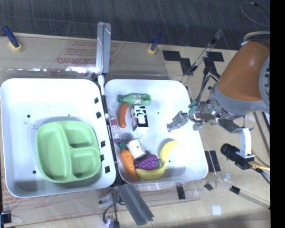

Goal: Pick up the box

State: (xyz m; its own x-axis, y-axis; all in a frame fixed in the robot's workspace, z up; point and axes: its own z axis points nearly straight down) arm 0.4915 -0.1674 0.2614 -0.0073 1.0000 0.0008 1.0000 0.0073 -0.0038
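We are looking down on two white bins sitting side by side on the bench. The left bin (14, 127) is holding a green divided tray (69, 151), which is lying flat toward its near side. The right bin (190, 141) is holding the smaller things.

The box (140, 116), black and white, is lying in the far-left part of the right bin, just near of a green bottle (133, 99) that is resting on its side. A small sausage (123, 115) is lying just left of the box, close beside it. Nearer to us, a carrot (128, 161), a bunch of purple grapes (147, 162) and a banana (160, 161) are crowding together in the near part of the bin, with a small white and brown piece (137, 148) sitting just far of the carrot.

The arm is reaching in from the right, its orange band (242, 72) showing above the wrist. The gripper (175, 122) is hanging over the right side of the right bin, well apart from the box and to its right. We cannot tell how its fingers are standing, and we are seeing nothing between them.
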